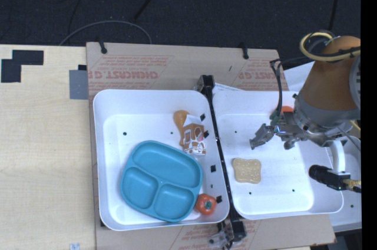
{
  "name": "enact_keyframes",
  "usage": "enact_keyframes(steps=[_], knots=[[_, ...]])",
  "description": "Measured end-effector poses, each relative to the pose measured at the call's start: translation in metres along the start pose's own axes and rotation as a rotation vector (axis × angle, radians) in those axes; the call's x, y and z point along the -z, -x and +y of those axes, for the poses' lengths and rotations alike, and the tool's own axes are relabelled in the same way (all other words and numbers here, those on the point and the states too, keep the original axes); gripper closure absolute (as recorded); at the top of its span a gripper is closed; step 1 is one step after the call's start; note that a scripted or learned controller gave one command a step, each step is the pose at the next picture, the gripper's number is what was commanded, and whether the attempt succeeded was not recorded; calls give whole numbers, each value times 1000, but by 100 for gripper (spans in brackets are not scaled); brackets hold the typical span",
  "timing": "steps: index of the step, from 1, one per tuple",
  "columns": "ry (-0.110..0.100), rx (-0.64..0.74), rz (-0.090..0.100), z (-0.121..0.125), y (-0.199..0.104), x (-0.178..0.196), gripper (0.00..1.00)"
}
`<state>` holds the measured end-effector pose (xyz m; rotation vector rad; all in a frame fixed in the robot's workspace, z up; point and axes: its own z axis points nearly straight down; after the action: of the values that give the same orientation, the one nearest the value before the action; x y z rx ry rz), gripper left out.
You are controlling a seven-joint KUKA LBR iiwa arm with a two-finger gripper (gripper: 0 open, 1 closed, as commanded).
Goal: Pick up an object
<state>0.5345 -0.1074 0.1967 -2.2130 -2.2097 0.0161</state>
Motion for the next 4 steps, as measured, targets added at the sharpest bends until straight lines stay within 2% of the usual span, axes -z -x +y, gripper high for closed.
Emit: enact_keyframes(steps=[1, 2, 3, 4], knots=[[13, 2, -2, 3, 0, 7, 0], [7, 2, 0, 0, -6, -56, 0], [15, 0, 0, 1, -7, -107, 0], [20, -5, -4, 3, -4, -93, 100]])
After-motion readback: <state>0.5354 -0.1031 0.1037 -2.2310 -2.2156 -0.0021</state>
